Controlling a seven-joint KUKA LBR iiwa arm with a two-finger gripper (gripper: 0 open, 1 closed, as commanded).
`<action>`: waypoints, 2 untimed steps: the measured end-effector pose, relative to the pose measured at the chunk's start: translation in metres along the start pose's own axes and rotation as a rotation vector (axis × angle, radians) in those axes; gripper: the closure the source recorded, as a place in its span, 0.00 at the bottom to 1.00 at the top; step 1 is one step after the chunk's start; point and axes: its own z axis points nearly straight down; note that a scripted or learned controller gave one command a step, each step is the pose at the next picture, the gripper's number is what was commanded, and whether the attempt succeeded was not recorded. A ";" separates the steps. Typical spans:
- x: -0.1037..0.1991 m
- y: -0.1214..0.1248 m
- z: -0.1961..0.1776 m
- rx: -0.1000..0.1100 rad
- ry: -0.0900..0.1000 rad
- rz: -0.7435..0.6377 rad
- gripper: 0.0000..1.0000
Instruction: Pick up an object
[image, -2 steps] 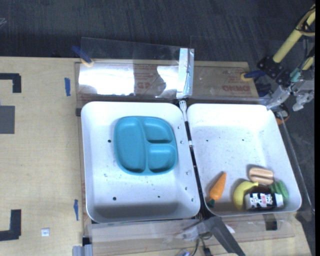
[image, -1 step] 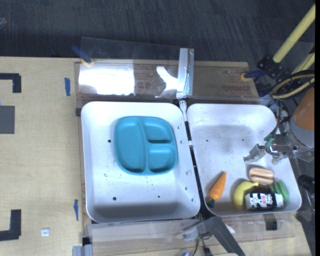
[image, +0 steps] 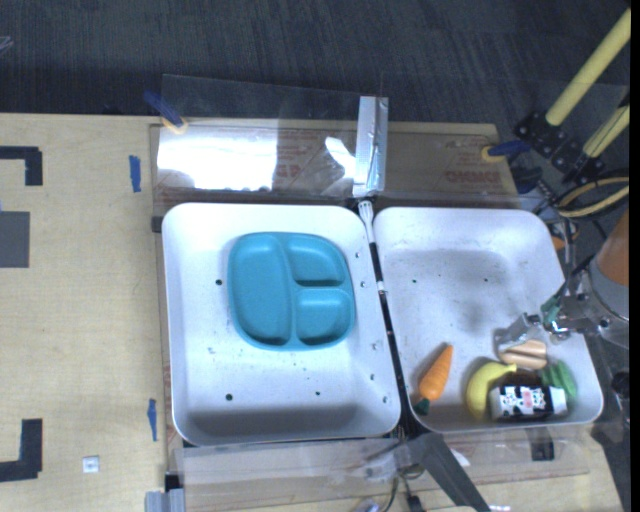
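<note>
So my arm (image: 612, 270) comes in from the right edge of the shot, and you can only catch a sliver of it: a bit of the orange band up and to the right of my claw, with the grey wrist body just below that. My claw (image: 540, 325) sits at the left end of all that, reaching leftward and slightly down, pretty low. It's a small shiny metal cluster from this angle, with one thin silvery finger (image: 512, 330) poking out to the left. Honestly can't make out from here whether the fingers are spread or closed, or whether anything is between them.
</note>
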 end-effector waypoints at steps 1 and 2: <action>0.005 -0.009 0.046 -0.017 -0.010 -0.147 0.00; 0.009 -0.004 0.033 -0.028 -0.007 -0.153 1.00</action>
